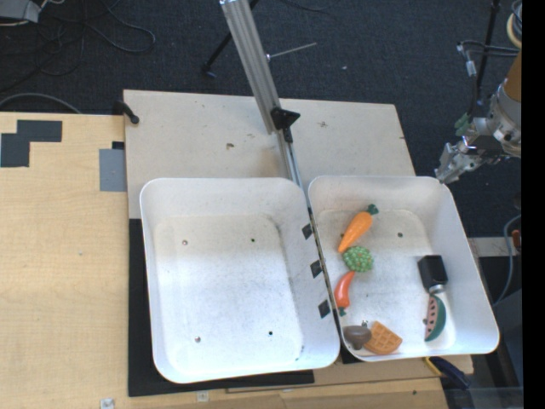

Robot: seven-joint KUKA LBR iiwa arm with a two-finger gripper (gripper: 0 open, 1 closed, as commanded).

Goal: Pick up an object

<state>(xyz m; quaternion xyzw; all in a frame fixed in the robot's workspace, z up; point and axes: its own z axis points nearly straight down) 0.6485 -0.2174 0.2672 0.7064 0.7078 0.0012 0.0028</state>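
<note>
Right bin (pixel 456 220) rim; gripper (pixel 450 162) hangs just outside.

**Colours in the bins**

Both bins (pixel 226 196) were white, faintly speckled. The carrot (pixel 357 229) was orange with a green top, beside a green knobbly toy (pixel 358 259) and a red pepper (pixel 344 289). The block (pixel 433 272) was black; the watermelon slice (pixel 435 317) red, green-rimmed, dark-seeded. The waffle (pixel 384 339) was orange, grid-patterned.

robot lab | white bins (pixel 221 228) on bench | aluminium strut (pixel 255 66) | floor cables (pixel 102 15)
</note>
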